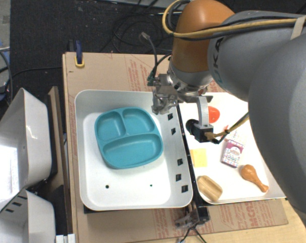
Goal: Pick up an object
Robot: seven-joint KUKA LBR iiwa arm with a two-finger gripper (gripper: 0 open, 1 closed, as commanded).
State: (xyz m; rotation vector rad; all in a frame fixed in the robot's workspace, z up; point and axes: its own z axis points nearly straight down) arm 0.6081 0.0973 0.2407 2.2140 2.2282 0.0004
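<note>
The grey arm (264, 59) looms nearest. Its pincer (165, 101), grip state impossible to tell, hovers beside one teal plate (128, 137). One drumstick (254, 176) lies well apart.

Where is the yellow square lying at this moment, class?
The yellow square lies in the right bin, close to its left wall, with the wooden bowl just below it in the camera view and the small pink box to its right.

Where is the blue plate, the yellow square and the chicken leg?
blue plate (127, 138): camera view, on the divider between its compartments, left bin.
yellow square (198, 157): camera view, on the middle of its flat top, right bin.
chicken leg (251, 174): camera view, on its fat brown end, right bin.
</note>
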